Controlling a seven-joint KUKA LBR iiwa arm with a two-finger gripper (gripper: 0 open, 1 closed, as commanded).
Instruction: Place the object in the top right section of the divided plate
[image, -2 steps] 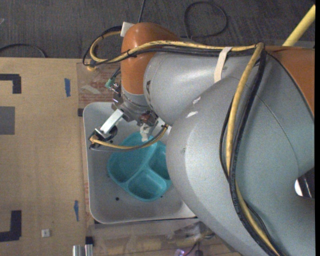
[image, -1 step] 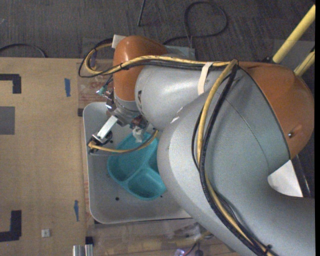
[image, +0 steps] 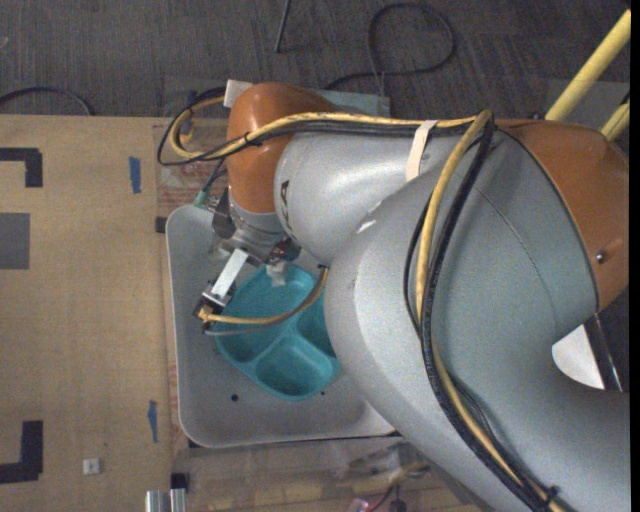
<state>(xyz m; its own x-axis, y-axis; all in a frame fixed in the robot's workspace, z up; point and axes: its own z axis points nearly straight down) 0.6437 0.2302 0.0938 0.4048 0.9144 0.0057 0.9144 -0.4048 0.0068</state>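
- The gripper (image: 262, 262) hangs low over the teal divided plastic plate (image: 285, 345); the big grey arm (image: 440, 300) hides its tips, so whether it grips anything I cannot tell.
- The object itself cannot be made out near the gripper.
- Around the plate lies the shallow white bin (image: 200, 390), on the tan table (image: 80, 300).
- Judged so, placing looks underway, unconfirmed.

No readable text, label, brand, number or sign appears on anything here. The desk (image: 80, 300) carries black corner marks and blue tape strips, but none bears lettering. The grey arm (image: 480, 330) and the teal divided plate (image: 285, 350) have no legible markings.
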